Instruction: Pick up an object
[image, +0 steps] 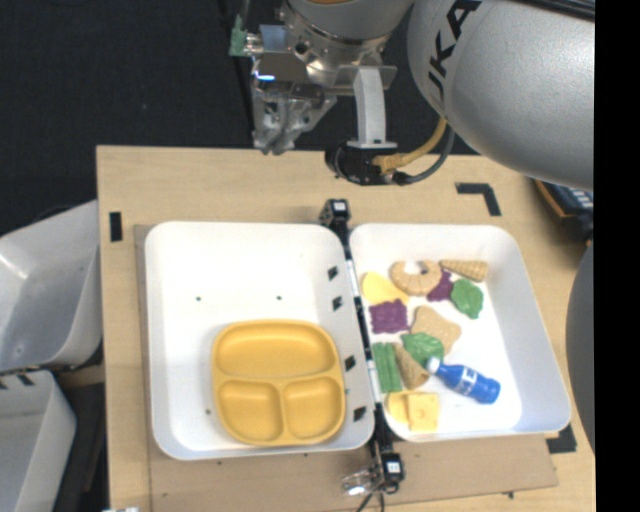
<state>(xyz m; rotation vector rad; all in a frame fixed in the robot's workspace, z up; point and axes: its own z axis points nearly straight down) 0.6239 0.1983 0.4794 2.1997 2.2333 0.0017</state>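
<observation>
fingers of the gripper hang at the far edge of the bench, beyond both bins; they appear bunched together with nothing between them, though their exact set cannot be told from this slant. the arm enters from the far right, well above the bench.

left bin: one yellow divided tray, three compartments, lying in the near half towards the right wall. the far half of this bin floor is bare white, giving open room between tray and far rim.

right bin: a crowded heap of toy food against the left wall and centre. counted: one blue bottle with a white cap, lying on its side at the near edge of the heap; one purple piece; one smaller purple piece; two green leafy pieces; one green stick; one ring-shaped biscuit; one cone; one yellow block nearest the near rim; one pale yellow piece. several pieces touch or overlap. the right strip of this bin floor is bare.

the two bins meet along a clipped seam at the centre.
</observation>
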